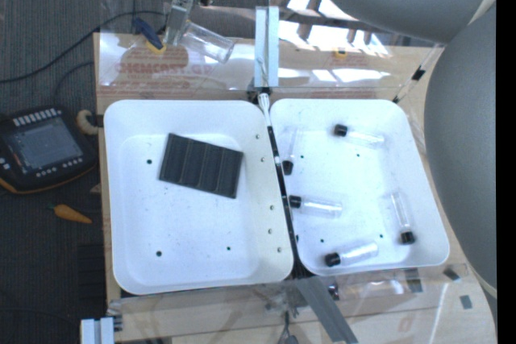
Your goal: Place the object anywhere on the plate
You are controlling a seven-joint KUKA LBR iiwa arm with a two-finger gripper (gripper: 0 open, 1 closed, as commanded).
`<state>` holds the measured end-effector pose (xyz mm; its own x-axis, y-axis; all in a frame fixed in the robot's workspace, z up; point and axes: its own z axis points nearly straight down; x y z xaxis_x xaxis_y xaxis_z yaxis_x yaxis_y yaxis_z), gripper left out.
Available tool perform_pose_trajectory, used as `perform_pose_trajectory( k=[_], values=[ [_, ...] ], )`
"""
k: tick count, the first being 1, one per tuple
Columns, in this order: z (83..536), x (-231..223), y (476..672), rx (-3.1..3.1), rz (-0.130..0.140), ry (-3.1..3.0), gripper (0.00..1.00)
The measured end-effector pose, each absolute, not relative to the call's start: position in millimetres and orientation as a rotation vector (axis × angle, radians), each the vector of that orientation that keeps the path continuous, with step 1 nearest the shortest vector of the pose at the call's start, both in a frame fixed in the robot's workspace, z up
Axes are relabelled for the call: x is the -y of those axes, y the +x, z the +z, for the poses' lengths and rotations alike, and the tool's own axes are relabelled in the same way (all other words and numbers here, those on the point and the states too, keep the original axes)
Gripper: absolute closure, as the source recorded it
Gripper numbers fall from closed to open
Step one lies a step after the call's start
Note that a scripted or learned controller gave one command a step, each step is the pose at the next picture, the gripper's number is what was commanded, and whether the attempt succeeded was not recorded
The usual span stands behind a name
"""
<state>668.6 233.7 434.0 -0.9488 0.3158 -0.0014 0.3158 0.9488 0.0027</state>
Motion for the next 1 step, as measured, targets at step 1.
perform_pose_trajectory(
  k=[1],
  values=[
    [433.9,-233.4,657.9,-2.955,0.0,1.064,1.0]
  ],
)
